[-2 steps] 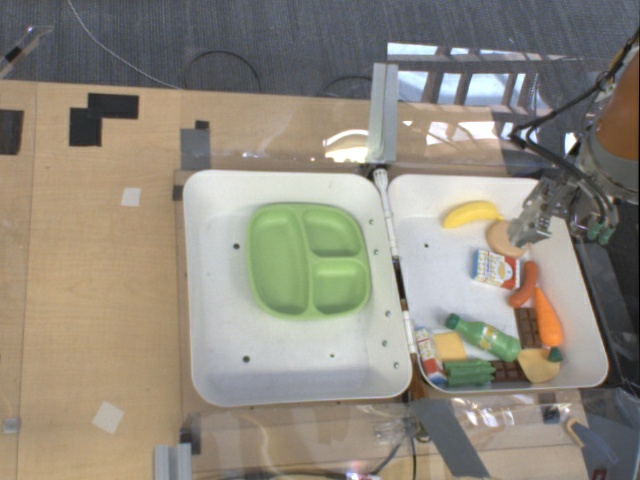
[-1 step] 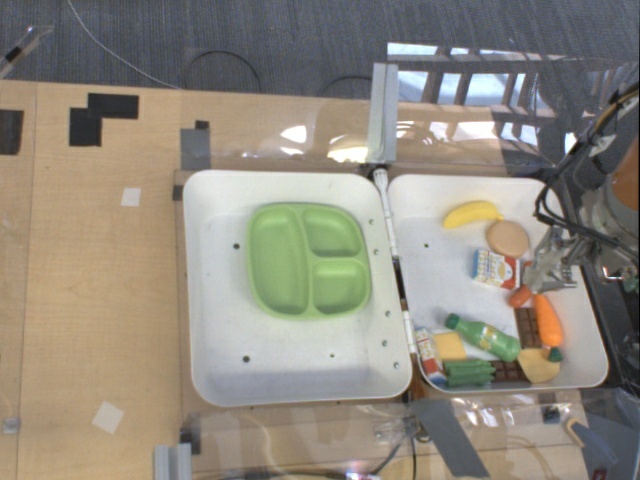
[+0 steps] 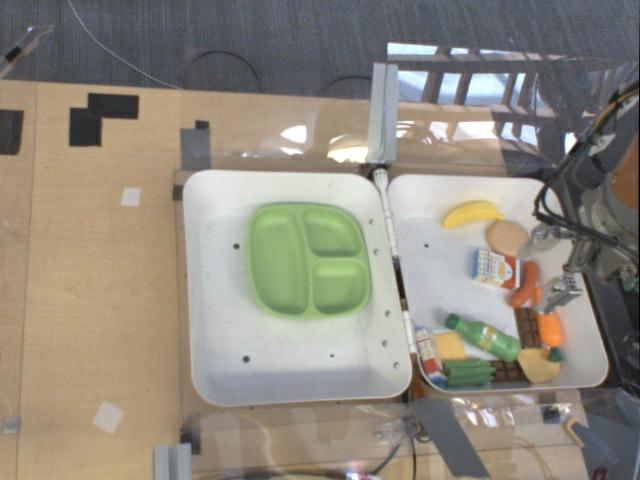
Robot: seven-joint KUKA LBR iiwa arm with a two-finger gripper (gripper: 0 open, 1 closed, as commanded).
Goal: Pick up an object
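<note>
On a wooden bench (image 3: 90,298) by grey carpet (image 3: 250,18), my gripper (image 3: 553,268), grip unclear, hangs over the right bin (image 3: 430,268); the green bottle (image 3: 483,336) lies pointing upper-left.

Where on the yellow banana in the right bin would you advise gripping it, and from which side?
Grip the banana across its thick middle, coming straight down. It lies flat on the bin floor, curved, with bare floor all round, so fingers closing across its narrow width probably fit.

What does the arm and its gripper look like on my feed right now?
At the right edge, the arm is grey metal with looping black cables draped along it. Below it, the gripper is a small silver-grey metal assembly, over the right bin of toy food.
</note>
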